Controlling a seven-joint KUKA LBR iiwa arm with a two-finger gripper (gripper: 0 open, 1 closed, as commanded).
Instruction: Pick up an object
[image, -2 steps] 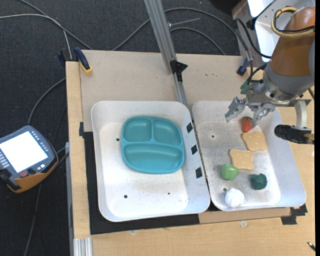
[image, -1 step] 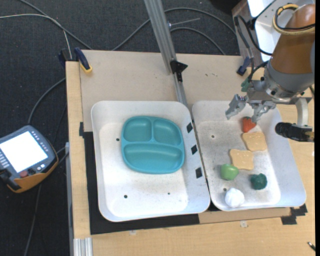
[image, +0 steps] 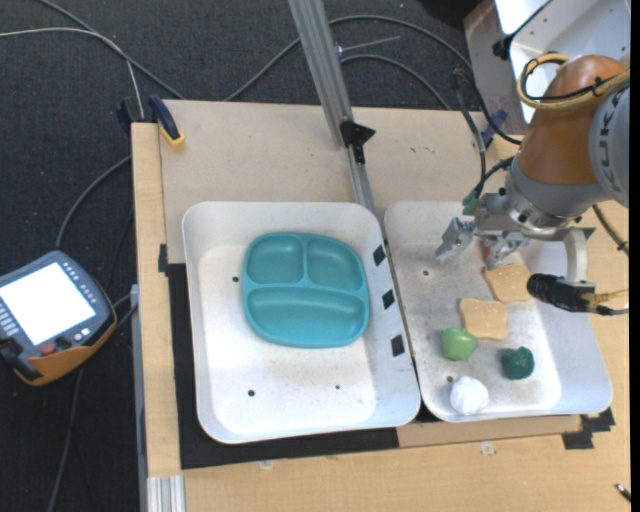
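Observation:
My gripper (image: 474, 246) hangs over the far part of the right bin (image: 432, 300), fingers spread open with nothing between them. Just right of and below it lies a tan toast-like piece (image: 508, 283). A second tan piece (image: 485, 319) sits nearer the front. Beside that are a light green round fruit (image: 458, 344), a dark green lump (image: 517, 362) and a white object (image: 467, 395) at the bin's front edge. None of them touches the fingers.
The left bin (image: 220, 400) bears a teal divided plate (image: 304, 289). A metal post (image: 335, 90) rises behind the bins. A handheld pendant (image: 45, 315) lies off the bench at the left.

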